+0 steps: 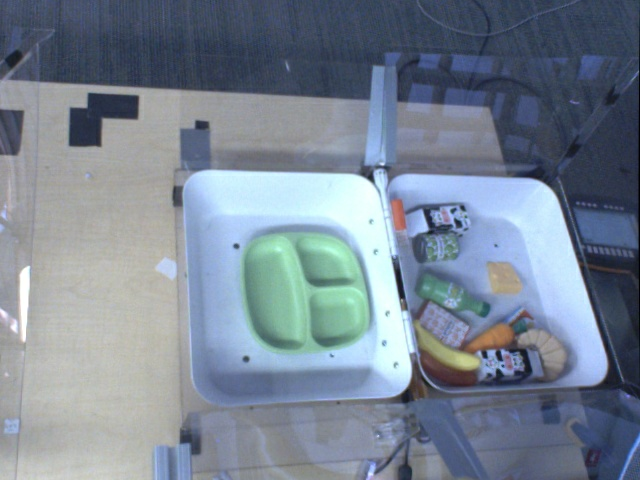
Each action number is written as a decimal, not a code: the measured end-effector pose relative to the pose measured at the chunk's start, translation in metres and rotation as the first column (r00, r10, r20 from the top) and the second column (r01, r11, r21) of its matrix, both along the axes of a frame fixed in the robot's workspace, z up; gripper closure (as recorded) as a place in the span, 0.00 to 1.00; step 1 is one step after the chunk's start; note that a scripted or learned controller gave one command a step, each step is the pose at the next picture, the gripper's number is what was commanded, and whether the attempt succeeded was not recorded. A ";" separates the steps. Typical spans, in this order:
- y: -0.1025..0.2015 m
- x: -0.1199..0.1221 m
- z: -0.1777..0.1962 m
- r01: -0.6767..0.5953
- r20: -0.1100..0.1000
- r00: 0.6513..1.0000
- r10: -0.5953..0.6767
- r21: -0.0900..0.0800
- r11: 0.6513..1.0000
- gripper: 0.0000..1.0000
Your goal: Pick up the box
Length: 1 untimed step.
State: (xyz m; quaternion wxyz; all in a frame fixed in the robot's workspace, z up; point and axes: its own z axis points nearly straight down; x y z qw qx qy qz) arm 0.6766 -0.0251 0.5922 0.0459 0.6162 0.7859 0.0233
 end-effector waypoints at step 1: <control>0.002 0.000 0.013 -0.006 0.008 1.000 0.006 -0.003 1.000 1.00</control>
